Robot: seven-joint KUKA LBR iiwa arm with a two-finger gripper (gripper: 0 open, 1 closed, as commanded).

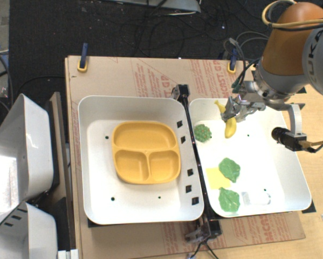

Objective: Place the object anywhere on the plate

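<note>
The banana (230, 127) hangs just under my gripper (234, 114), toward the 11 o'clock corner of the right bin (290, 161), its top end up among my fingers and the rest drooping toward 6 o'clock; it looks pinched between them, though the contact is small and partly hidden. I judge it a light toy, smooth and a bit slippery, stiff enough to swing without bending, so a hold near one end may let it pivot or slide; a grip nearer its middle, across the narrow width, would be surer. Broccoli (203, 133) sits at 9 o'clock of it by the divider, with two green leaves (229, 169) and a yellow square (217, 178) toward 6. The plate (146, 151) lies in the left bin (91, 161), well apart at 9 o'clock
</note>
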